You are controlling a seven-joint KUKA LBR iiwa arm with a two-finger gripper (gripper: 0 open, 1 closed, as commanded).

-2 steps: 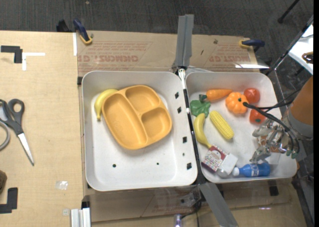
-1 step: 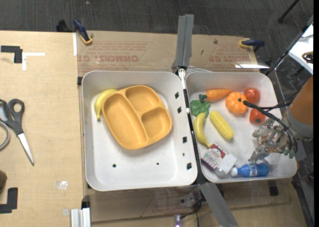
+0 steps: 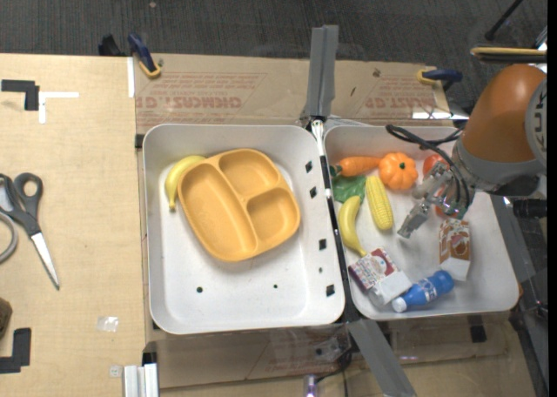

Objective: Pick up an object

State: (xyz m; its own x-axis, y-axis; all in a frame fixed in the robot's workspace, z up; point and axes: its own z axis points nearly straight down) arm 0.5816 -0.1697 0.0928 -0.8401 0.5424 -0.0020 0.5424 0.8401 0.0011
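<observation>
Two white bins sit side by side on the worktop (image 3: 70,212), and most of the clutter is in the right bin (image 3: 487,295). The arm (image 3: 509,121) leans in from the right, its hand (image 3: 419,215) hanging low over that bin with the fingers (image 3: 409,225) slightly parted and nothing between them. Just left of the hand lie a corn cob (image 3: 379,202) and a small banana (image 3: 350,224), with a little pumpkin (image 3: 399,171), a carrot (image 3: 359,164) and something green (image 3: 348,188) up near the back wall. A sachet (image 3: 455,245) lies just right of the fingers, and nearer the front are a small carton (image 3: 376,272) and a blue bottle (image 3: 424,292). The left bin (image 3: 174,299) holds a yellow divided plate (image 3: 239,204) with another banana (image 3: 178,176) tucked against its left edge. Scissors (image 3: 30,221) lie well off to the left
</observation>
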